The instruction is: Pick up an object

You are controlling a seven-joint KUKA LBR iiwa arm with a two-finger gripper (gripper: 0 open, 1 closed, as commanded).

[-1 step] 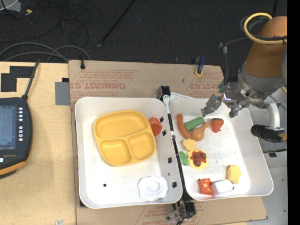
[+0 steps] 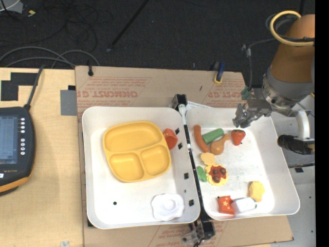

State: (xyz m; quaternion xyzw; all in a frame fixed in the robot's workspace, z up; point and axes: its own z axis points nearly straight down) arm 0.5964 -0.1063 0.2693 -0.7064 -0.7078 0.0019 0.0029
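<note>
Claw (image 2: pixel 241 118) hangs over right bin (image 2: pixel 280 161), near its back edge, prob. lining up on red strawberry toy (image 2: pixel 237 136) just below it; open or closed, can't tell. Other toy foods cluster mid-bin. Yellow tray (image 2: pixel 136 151) fills left bin (image 2: pixel 95 138). Bins on cardboard over wood desk (image 2: pixel 43 199); dark floor w/ cables behind.

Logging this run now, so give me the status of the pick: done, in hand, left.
Done: nothing looks picked yet. The toy strawberry, green piece, sausage and the other toys all lie on the right bin floor.
In hand: the gripper hangs over that bin's upper edge, just above the strawberry, with nothing seen between its fingers.
Left: come down on a toy, close on it and lift it.
</note>
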